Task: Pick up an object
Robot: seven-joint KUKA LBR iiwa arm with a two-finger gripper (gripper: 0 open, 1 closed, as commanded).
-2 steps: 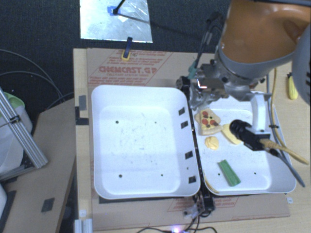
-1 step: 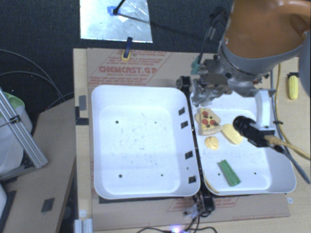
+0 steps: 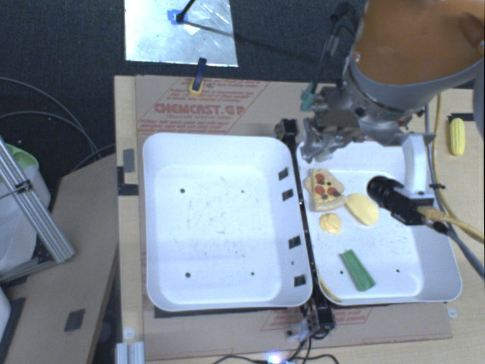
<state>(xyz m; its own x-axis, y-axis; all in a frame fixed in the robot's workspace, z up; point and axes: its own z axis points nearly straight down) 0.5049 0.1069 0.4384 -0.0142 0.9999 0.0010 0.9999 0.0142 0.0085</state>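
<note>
Orange-banded arm (image 3: pixel 417 29) looms over the right bin (image 3: pixel 436 279), its pincer (image 3: pixel 318 149) (opening hidden, cannot tell) just above the pizza slice (image 3: pixel 324 189); green block (image 3: pixel 356 270) lies nearer.

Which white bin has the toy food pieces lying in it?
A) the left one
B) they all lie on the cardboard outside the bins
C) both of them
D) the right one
D: the pizza slice, the yellow lemon-like piece, the small yellow piece and the green stick all lie in the right bin, below the arm.
</note>
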